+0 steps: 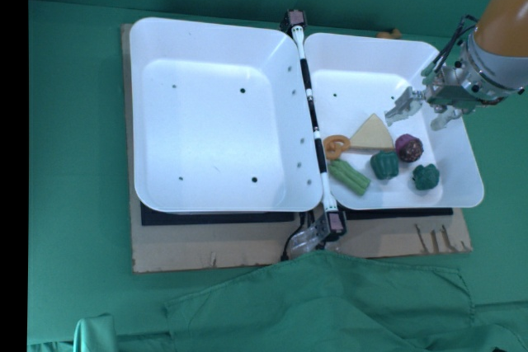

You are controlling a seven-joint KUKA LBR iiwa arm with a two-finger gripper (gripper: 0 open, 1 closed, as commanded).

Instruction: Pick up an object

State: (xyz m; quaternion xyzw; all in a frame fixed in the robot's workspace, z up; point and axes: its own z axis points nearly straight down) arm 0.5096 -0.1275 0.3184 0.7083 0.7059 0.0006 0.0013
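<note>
While gripper (421,111) hangs open, nothing held, right bin (363,62) holds five toy foods, left bin (206,53) beside.

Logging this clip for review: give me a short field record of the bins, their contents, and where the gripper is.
left bin: bare white floor with small dark dots
right bin: holds five toy foods
items: cheese wedge, orange ring, green ridged piece, dark green pepper, purple round piece, small green piece
gripper: above right bin's right side, fingers apart, nothing between them
arm: enters from view's right
task status: no object picked yet
</note>
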